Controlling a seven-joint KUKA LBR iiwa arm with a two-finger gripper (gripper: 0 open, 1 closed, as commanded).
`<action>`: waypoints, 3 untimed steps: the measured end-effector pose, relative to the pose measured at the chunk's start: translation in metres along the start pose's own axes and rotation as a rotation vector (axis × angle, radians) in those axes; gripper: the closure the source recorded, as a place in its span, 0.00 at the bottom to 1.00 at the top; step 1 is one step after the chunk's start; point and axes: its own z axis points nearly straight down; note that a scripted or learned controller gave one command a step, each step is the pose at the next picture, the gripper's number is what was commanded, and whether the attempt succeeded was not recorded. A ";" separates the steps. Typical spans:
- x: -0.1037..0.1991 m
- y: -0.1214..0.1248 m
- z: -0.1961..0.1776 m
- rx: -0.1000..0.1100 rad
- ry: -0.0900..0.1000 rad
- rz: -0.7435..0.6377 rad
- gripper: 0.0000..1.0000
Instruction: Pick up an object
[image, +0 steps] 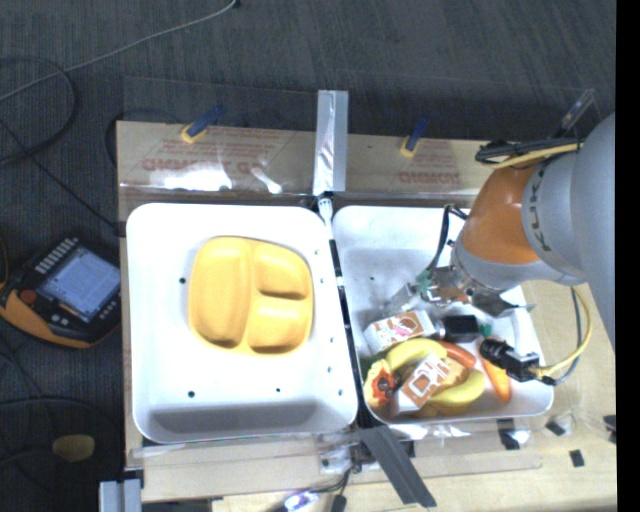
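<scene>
Banana (425, 355) and cartons crowd the right bin (385, 235); gripper (440, 290) state unclear.

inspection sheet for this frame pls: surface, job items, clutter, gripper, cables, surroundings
surface: bench carrying two white bins, left bin and right bin, side by side.
job's things: heap in the right bin's near end: banana, small carton, orange box, carrot.
clutter: yellow divided tray lying in the left bin.
gripper: gripper low over the right bin, above the heap; fingers too hidden to judge.
cables: yellow cable looping by the arm; dark cords on the floor.
surroundings: handheld controller on the dark carpet left of the bench.
</scene>
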 end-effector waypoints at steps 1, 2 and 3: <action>0.001 0.001 -0.010 -0.002 0.002 0.000 1.00; 0.001 0.001 -0.010 -0.001 0.002 0.000 0.00; 0.020 -0.042 -0.001 -0.006 -0.003 0.093 0.00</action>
